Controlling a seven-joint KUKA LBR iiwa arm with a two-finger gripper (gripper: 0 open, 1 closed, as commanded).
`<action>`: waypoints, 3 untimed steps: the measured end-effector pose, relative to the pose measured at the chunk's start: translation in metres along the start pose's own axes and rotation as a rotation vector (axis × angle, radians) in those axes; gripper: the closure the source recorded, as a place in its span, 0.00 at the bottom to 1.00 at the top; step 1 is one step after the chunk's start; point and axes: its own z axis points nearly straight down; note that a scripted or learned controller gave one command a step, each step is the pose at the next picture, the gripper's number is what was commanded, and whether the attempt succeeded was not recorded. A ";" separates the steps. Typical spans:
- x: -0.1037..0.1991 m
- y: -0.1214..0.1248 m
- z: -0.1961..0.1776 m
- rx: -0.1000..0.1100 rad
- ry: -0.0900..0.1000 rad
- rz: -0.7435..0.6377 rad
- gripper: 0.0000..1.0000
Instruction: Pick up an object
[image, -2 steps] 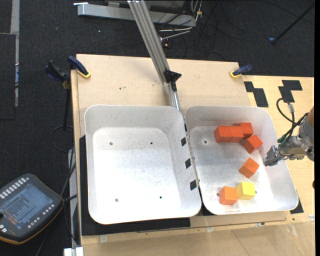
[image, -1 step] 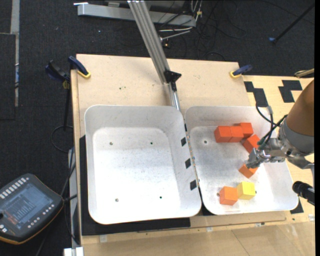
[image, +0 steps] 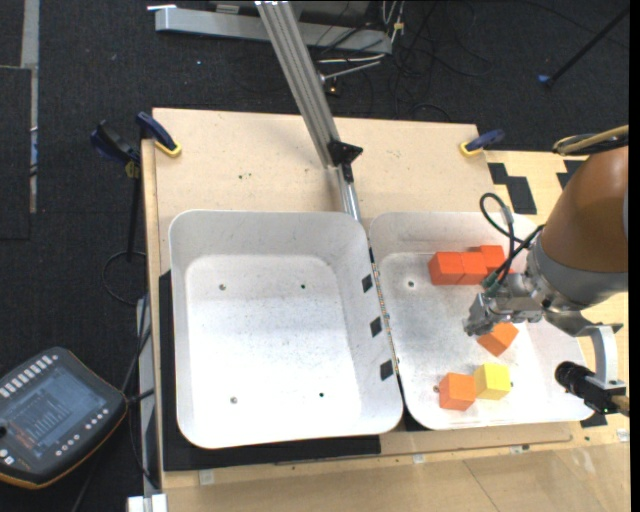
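Gripper (image: 487, 318) over right bin (image: 420, 400), jaw state: cannot tell.
Small orange block (image: 499, 338) sits tilted just below it; risk: block slips or gets nudged toward yellow block (image: 494, 380).

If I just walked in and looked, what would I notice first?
Probably the bright blocks in the right bin: a long orange block near its far side, and a small orange cube touching a yellow cube near its front. Next, the big grey and orange arm coming in from the right, its gripper low over another orange block.
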 end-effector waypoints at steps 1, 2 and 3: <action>0.054 0.003 -0.014 0.000 0.000 -0.001 1.00; 0.115 -0.002 -0.010 0.004 0.001 -0.001 1.00; 0.159 -0.002 -0.012 0.003 0.000 0.000 1.00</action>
